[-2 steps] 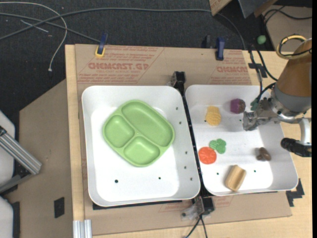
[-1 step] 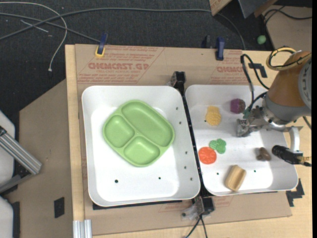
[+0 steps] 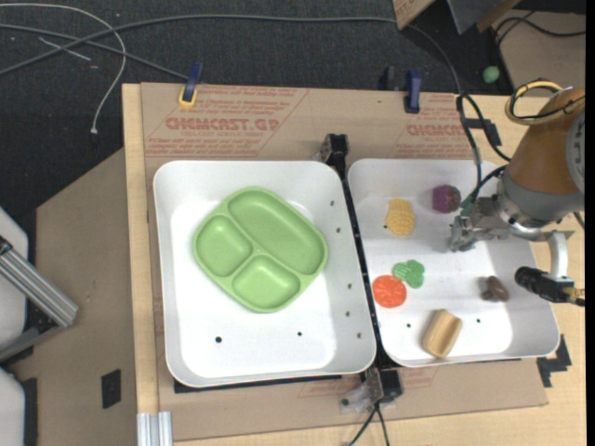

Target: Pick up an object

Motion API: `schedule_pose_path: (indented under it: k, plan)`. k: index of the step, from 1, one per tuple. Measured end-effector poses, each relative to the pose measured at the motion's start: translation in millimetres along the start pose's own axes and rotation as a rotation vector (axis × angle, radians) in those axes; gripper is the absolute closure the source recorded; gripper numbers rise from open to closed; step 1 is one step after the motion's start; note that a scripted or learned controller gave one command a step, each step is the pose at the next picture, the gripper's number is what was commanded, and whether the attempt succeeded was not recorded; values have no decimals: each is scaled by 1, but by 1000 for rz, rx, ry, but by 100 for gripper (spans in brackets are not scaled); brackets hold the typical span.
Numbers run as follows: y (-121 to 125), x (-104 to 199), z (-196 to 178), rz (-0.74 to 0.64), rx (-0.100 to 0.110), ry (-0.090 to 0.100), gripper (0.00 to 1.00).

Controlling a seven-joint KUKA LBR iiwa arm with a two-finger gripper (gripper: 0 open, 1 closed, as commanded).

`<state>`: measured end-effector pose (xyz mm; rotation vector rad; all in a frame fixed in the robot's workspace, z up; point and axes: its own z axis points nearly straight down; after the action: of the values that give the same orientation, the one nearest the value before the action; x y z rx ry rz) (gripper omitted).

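Camera view, starting at the near edge of the bench: a tan cylindrical block [image 3: 442, 332] lies tilted in the near part of the right bin [image 3: 530, 337], close to that bin's near rim. Just beyond it and to the left sits a round orange-red piece [image 3: 390, 292], and touching its far side is a small green leafy piece [image 3: 408, 271]. Over to the right, at about the same depth, a small dark brown object [image 3: 494, 289] rests near the bin's right side.

Across the divider, the left bin [image 3: 186, 203] holds a light green divided plate [image 3: 260, 249] with three compartments, lying flat and turned at an angle in the middle of the bin.

Farther back in the right bin, the gripper [image 3: 462, 234] hangs low over the bin floor, between the leafy piece and the purple object. Its fingers point down and look close together, but whether they are apart or closed cannot be told at this size; nothing is seen between them. To its left lies a yellow corn-like piece [image 3: 400, 216], well apart from it. Just beyond the gripper, toward the far rim, sits a round purple object [image 3: 446, 197], near the fingers but not visibly touched. The arm [image 3: 548, 165], grey with an orange section, rises to the right.
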<state>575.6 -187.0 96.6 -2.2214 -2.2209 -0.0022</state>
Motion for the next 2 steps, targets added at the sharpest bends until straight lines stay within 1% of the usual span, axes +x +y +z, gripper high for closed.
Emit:
schedule_pose_path:
  k: [1,2]
  plan:
    - [3,8,-61,-2,-6,-3,100]
    - [3,-1,-122,-1,-7,-4,100]
